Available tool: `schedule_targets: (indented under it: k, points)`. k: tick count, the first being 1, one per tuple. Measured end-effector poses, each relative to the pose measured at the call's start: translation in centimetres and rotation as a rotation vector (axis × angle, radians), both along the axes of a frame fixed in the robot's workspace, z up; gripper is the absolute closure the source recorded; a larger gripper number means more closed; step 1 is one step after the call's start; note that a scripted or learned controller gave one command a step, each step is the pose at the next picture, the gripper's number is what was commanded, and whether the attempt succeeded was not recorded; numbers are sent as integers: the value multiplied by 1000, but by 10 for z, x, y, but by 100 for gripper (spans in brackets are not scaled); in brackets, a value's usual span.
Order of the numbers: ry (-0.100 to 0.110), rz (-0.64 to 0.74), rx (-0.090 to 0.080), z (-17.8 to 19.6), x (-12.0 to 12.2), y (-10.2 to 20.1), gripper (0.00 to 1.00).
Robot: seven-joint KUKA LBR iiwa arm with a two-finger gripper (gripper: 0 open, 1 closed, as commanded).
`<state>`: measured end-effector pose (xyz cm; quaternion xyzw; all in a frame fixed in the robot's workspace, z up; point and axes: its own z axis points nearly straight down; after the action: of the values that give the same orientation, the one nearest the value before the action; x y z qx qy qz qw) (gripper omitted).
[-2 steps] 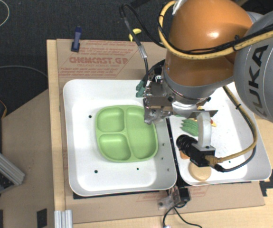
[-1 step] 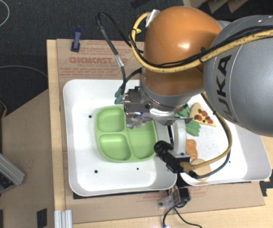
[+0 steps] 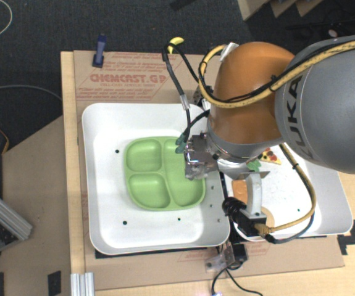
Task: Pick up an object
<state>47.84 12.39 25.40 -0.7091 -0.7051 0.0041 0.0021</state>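
Item: green divided plate (image 3: pixel 155 180), lying just left of the gripper (image 3: pixel 197 162) in the left bin (image 3: pixel 103 165).

From my remote seat I log the plate flat on the bin floor, three compartments up, its right rim directly under or touching the metal gripper parts at the wrist; the rest of the plate spreads leftward and slightly toward the camera from there. I judge the coming move turns on that right rim, the nearest edge. Gripper state: I cannot tell, since the orange band and grey arm (image 3: pixel 288 110) cover it from above. Right of the gripper, the right bin (image 3: pixel 325 208) holds small items partly hidden by the arm.
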Motion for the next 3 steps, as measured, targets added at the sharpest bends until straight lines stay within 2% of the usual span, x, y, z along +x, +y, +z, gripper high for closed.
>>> schedule_targets:
  k: [1,2,3]
  points:
    - [-26,16,13,150,5,83,100]
    - [-12,8,4,151,5,78,100]
    - [-13,9,4,162,5,79,100]
